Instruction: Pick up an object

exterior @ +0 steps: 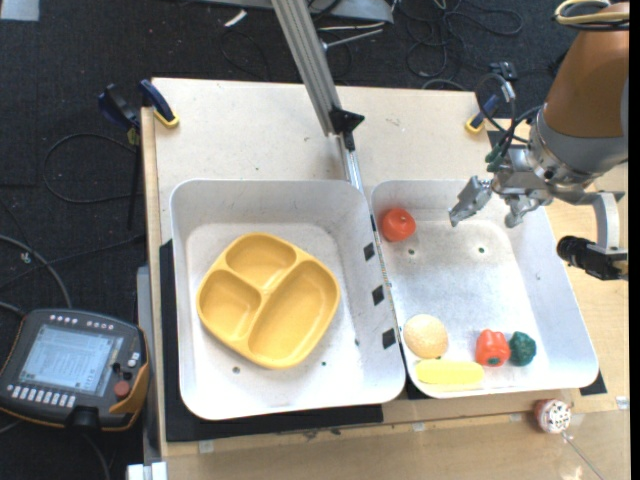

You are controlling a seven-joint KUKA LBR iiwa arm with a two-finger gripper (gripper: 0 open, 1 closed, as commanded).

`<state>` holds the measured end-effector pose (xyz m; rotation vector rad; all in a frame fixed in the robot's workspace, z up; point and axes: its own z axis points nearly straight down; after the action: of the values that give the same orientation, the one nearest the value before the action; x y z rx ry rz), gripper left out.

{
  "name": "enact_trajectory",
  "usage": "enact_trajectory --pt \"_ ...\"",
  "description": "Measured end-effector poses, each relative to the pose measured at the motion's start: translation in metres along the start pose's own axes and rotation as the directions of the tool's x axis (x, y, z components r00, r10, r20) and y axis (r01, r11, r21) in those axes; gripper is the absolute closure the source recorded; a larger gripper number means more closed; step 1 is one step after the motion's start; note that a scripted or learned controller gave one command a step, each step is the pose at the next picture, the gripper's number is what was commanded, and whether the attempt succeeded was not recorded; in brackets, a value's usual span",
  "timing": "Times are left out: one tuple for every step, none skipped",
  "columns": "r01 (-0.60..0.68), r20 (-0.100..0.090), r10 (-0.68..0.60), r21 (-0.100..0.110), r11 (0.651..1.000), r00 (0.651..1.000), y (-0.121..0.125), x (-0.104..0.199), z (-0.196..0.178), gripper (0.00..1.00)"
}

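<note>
Camera view: looked down at a slant on two white bins side by side; the arm (585, 98) reached in from the right.
Gripper: the gripper (493, 205) hung over the far part of the right bin (560, 298), its two fingers spread apart with nothing between them.
Task's thing: the red tomato (398, 224) lay nearest, by the bin's far left wall; a cream ball (426, 335), yellow banana-like piece (449, 373), orange-red pepper (491, 347) and dark green piece (522, 347) sat along the near edge.
Left bin: the left bin (200, 208) held a yellow divided plate (267, 298).
Doing it well: I judged the tomato best; centre over it, straddle it, then descend.
Edges: the tomato sat close to the wall, so one finger had little room there.
Open room: the bin's bare middle gave free travel; the near toys were crowded together.
</note>
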<state>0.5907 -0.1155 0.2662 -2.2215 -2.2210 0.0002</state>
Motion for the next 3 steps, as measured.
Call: enact_trajectory --pt "-0.003 0.000 0.003 0.008 1.000 1.000 -0.007 -0.054 0.167 0.00" --pt "0.005 0.000 -0.005 -0.002 1.000 1.000 0.014 -0.031 0.171 0.00" --pt "0.007 0.000 -0.007 -0.003 1.000 1.000 0.036 -0.001 0.171 0.00"
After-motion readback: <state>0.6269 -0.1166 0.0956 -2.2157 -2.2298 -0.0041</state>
